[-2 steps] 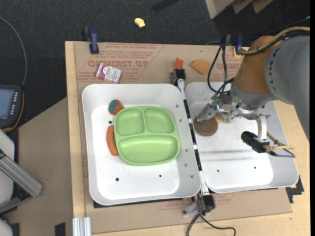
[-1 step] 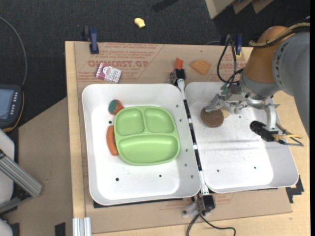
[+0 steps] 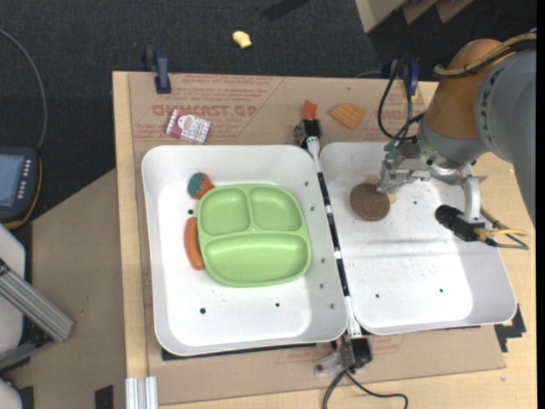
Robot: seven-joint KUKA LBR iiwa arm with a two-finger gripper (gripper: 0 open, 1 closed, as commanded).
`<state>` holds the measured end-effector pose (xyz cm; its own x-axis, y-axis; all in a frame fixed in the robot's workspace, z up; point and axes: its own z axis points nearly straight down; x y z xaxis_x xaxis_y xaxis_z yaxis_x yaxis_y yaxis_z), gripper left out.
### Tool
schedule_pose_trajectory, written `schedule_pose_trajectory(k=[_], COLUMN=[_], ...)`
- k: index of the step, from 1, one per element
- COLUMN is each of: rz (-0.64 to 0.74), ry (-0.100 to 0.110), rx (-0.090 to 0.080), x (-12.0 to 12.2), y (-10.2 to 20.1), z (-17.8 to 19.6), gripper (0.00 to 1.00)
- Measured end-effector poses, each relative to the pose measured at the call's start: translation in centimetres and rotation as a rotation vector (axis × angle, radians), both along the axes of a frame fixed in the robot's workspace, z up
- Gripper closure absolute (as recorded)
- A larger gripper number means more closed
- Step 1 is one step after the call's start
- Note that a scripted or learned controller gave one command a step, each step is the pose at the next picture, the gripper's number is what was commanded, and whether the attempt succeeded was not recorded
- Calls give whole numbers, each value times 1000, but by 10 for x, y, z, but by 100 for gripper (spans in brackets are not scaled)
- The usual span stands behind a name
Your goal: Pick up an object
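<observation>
Now the arm: grey with its orange band, the arm [image 3: 477, 100] reaches in from the right and hangs over the far part of the right bin [image 3: 426, 301].
Gripper: the gripper [image 3: 393, 180] is low in that bin, right at the far right edge of the brown disc [image 3: 370, 204].
Grip: too small and crowded at this slant to say whether it is spread or closed, and I can't say whether it touches the disc.
Brown disc: round, flat and dark brown, it lies on the floor of the right bin, in the far left part, close to the wall shared with the other bin.
Left bin: the left bin [image 3: 170, 305] holds a green divided tray [image 3: 253, 233] with three compartments, sitting about in the middle.
Orange piece: a long orange piece [image 3: 193, 243] lies against the tray's left side.
Red and teal lump: a small red and teal lump [image 3: 199, 184] sits at the tray's far left corner.
Tabletop: on the tabletop [image 3: 255, 96] beyond the bins, a pink and white packet [image 3: 187, 125] lies far left, and a tan piece [image 3: 347, 115] lies beyond the right bin.
Floor: a small yellow bit [image 3: 242, 38] lies on the dark floor beyond the tabletop.
</observation>
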<state>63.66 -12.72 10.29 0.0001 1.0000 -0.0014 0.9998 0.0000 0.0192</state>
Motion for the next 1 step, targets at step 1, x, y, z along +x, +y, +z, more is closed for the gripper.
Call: schedule_pose_trajectory(k=[1], rz=[-1], ry=[3], rx=[1], x=[-1], y=[0], z=[-2], gripper=[0])
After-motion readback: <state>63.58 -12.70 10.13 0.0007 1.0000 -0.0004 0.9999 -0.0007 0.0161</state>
